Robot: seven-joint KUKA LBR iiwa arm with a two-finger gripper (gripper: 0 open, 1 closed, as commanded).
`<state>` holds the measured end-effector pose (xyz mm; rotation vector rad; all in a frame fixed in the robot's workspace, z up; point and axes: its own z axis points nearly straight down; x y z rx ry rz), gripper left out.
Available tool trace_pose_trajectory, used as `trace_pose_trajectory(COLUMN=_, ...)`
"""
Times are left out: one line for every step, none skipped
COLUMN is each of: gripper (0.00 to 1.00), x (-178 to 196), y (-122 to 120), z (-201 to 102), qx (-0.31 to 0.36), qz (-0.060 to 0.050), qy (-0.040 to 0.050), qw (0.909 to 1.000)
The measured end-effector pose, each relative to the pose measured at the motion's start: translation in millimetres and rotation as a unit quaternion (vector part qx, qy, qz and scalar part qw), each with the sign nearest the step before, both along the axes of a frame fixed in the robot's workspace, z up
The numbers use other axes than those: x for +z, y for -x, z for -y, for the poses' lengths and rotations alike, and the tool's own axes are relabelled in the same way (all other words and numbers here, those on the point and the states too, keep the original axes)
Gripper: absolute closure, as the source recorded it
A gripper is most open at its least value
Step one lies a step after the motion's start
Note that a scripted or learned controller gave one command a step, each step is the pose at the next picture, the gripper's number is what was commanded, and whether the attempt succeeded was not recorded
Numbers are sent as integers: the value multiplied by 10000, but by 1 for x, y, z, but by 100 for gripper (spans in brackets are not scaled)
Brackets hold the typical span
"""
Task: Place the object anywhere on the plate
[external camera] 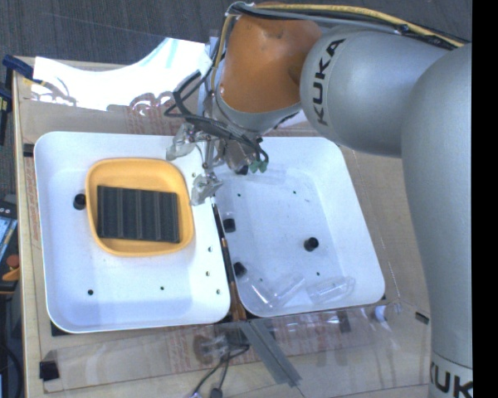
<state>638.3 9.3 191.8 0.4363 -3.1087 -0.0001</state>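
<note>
White bin: rounded yellow plate (dark ribbed centre).

Two white bins of smooth, slightly glossy plastic. In the left one, a yellow plate of smooth matt plastic, with a dark ribbed block on it. At 5 o'clock in the right bin, clear glossy plastic pieces. The bench looks like pale matt wood. The arm has satin grey casing and a glossy orange band.
</note>
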Motion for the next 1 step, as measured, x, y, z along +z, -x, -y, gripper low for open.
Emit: trace_pose_trajectory(gripper=0, x=1, y=-19, z=56, qx=1805, qz=27, qy=-4, qw=9836)
